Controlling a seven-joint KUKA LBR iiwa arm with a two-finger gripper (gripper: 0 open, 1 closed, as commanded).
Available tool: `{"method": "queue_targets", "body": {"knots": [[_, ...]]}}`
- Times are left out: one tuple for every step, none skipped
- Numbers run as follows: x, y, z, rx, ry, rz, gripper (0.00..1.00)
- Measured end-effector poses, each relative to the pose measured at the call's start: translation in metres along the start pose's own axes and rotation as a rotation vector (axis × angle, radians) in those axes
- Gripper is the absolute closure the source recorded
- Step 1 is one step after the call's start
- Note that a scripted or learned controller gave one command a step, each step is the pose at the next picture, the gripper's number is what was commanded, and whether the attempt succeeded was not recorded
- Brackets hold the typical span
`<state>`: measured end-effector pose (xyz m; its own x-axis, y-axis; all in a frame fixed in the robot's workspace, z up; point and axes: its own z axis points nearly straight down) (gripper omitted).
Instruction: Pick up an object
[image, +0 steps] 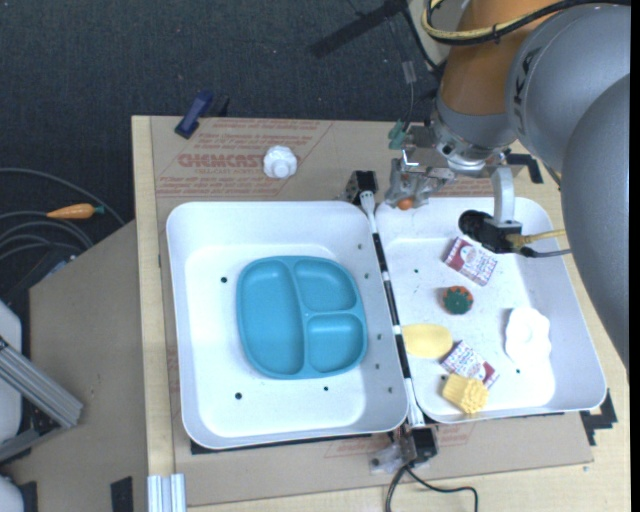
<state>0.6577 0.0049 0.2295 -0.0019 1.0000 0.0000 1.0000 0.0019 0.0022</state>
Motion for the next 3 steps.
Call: {"method": "queue_targets", "body": {"knots": [[-0.052, -0.020, -0.016, 0.004, -0.001, 0.003, 1.00], [0.044, 0.006, -0.026, 0.001, 0.001, -0.001, 1.00], [-0.012, 0.008, -0.017, 0.005, -0.001, 0.004, 1.00]]}}
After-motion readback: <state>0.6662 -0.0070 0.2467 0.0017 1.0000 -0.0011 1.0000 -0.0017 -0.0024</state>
